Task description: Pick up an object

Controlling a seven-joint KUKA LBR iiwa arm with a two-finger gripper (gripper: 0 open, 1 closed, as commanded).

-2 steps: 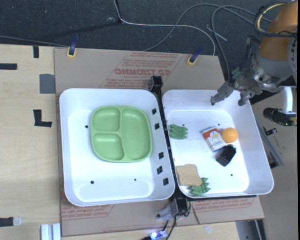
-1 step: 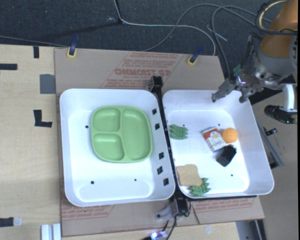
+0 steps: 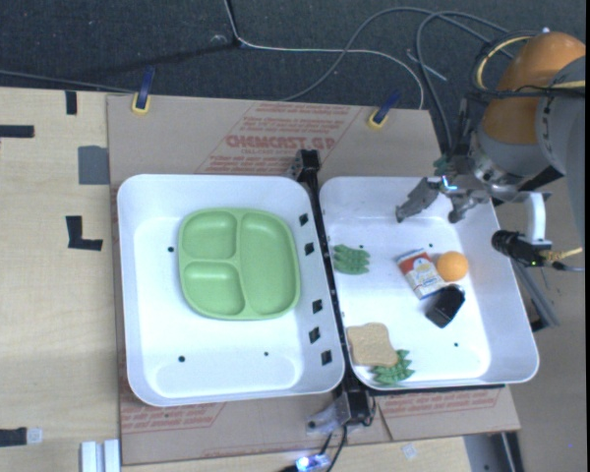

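My gripper (image 3: 435, 207) hangs over the back of the right bin (image 3: 374, 197), its two fingers spread open with nothing between them. Below it lie a red and white packet (image 3: 417, 270), an orange ball (image 3: 452, 265) touching the packet's right side, and a black block (image 3: 445, 306) just in front of them. A small green leafy piece (image 3: 351, 258) sits near the bin's left wall. A slice of toast (image 3: 371, 342) lies at the front, with another green piece (image 3: 394, 368) against it.
The left bin (image 3: 143, 264) holds a green divided plate (image 3: 239, 264). A black divider with clips (image 3: 317, 264) runs between the bins. Cables (image 3: 393, 37) trail across the dark backdrop behind the bench. The arm's body (image 3: 531, 96) stands at the right.
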